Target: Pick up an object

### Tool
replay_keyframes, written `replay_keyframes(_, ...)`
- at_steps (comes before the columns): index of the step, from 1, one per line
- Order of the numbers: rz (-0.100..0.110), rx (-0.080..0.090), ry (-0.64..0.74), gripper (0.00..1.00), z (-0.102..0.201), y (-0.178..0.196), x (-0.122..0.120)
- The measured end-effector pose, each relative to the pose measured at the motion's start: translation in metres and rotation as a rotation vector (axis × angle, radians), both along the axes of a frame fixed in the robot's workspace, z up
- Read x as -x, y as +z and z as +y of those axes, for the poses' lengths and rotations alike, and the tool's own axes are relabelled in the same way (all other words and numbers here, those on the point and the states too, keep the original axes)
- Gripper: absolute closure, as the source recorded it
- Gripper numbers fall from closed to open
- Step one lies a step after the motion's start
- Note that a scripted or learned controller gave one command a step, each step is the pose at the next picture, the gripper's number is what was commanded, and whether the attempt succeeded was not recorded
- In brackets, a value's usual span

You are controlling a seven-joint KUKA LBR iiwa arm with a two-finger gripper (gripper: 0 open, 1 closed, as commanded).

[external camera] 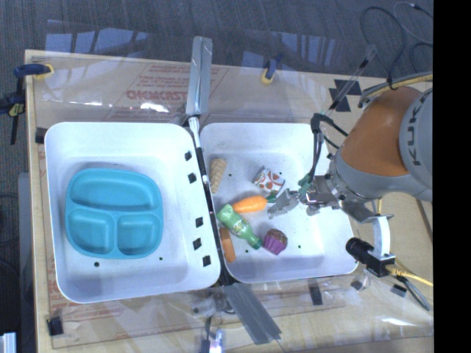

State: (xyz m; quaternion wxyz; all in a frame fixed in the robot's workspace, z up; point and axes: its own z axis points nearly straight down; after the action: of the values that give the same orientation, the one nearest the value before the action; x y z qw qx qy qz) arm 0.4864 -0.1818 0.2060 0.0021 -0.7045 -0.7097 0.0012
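The right bin (324, 252) holds several small toy foods. An orange carrot (249, 205) lies near the middle, with a green bottle-like piece (239, 226) just below it. A purple item (274, 241) sits lower right of those, a red, white and green piece (268, 180) lies above, and a tan ridged piece (218, 172) rests by the left wall. A thin orange stick (228, 245) lies along the divider. My gripper (282, 202) hangs low in this bin, just right of the carrot and below the red and white piece. Nothing is visibly held.
The left bin (66, 142) carries a blue three-compartment plate (114, 212). A metal divider (197, 190) with black clips runs between the bins. The arm's orange band (375, 142) and cables hang over the right bin's right side.
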Motion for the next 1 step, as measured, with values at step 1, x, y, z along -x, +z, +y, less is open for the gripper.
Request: replay_keyframes(1,-0.001,0.000,0.052,0.00,-0.0048,-0.1153,-0.0658)
